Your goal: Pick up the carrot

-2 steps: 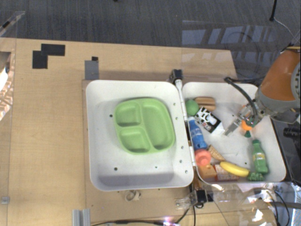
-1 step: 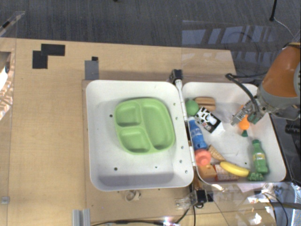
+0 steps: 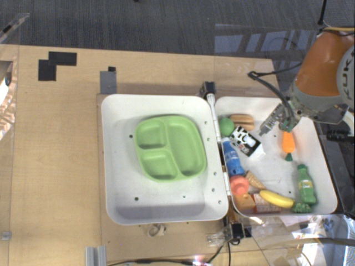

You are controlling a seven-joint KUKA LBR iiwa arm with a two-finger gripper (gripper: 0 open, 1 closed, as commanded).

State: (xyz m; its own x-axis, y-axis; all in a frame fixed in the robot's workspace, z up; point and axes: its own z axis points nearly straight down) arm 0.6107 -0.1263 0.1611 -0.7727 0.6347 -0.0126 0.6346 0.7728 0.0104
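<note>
Two white bins sit side by side on the table (image 3: 55, 159); the right bin (image 3: 327, 195) holds the carrot (image 3: 288, 143), lying by itself near the far right wall. Just above it hangs the pincer (image 3: 280, 121); whether it is spread I cannot tell. A good grasp would drop straight down across the orange body, using the bare floor to its left, away from the wall

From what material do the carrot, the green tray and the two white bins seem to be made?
Carrot: probably moulded plastic, a toy; even orange, smooth, with a green tip.
Green tray: plastic, matte; one uniform colour, rounded moulded compartments.
White bins: likely thin plastic, slightly glossy; rounded corners and soft highlights.
</note>
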